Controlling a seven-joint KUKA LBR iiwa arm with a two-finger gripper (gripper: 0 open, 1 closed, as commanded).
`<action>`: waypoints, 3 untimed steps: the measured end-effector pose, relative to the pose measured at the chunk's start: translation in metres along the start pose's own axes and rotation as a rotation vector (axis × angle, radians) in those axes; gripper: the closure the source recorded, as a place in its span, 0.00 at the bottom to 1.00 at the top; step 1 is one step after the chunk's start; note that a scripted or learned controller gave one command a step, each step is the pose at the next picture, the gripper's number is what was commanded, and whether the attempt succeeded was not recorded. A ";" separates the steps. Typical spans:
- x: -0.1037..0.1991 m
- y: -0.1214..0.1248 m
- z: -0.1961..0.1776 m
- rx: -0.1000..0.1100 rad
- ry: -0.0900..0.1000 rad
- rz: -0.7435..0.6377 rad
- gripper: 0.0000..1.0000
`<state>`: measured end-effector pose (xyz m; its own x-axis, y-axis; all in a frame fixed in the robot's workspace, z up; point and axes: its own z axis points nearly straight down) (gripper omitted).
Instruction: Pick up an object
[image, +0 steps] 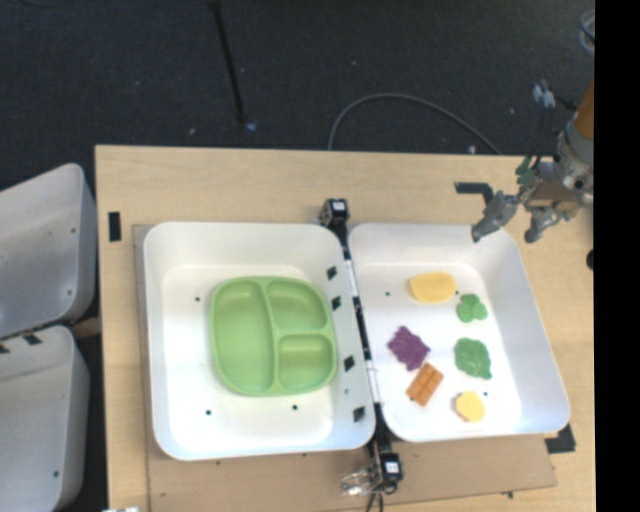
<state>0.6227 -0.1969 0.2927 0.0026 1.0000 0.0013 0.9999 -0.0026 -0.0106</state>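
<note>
Bins sit side by side on the wooden table (120, 180), and the right bin (535, 330) is the one to measure everything against. Inside it lie six small pieces, all apart from one another: a yellow-orange oval piece (432, 288) toward its far side, a small green leafy piece (471, 308) just beside that, a purple piece (407, 346) nearer the bin's left wall, a larger green piece (473, 358) toward its right, an orange ridged block (424, 384) below the purple one, and a small yellow piece (469, 406) near the bin's near edge. The gripper (512, 222) hangs over the far right corner of this bin, above its rim, well apart from every piece. Its two fingers (487, 218) stand spread, with nothing between them. The grey arm with its orange band (583, 112) comes in from beyond the bin's far right corner. To the left of the right bin, touching it along a clipped seam, the left bin (170, 400) holds a green divided tray (271, 333).
</note>
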 end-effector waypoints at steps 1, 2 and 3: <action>0.001 0.002 -0.007 -0.012 -0.002 -0.003 0.00; 0.004 -0.002 0.053 -0.008 -0.003 -0.003 0.00; 0.011 -0.006 0.102 -0.009 -0.003 0.000 0.00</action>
<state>0.6152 -0.1854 0.1908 0.0024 1.0000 -0.0012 1.0000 -0.0024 -0.0020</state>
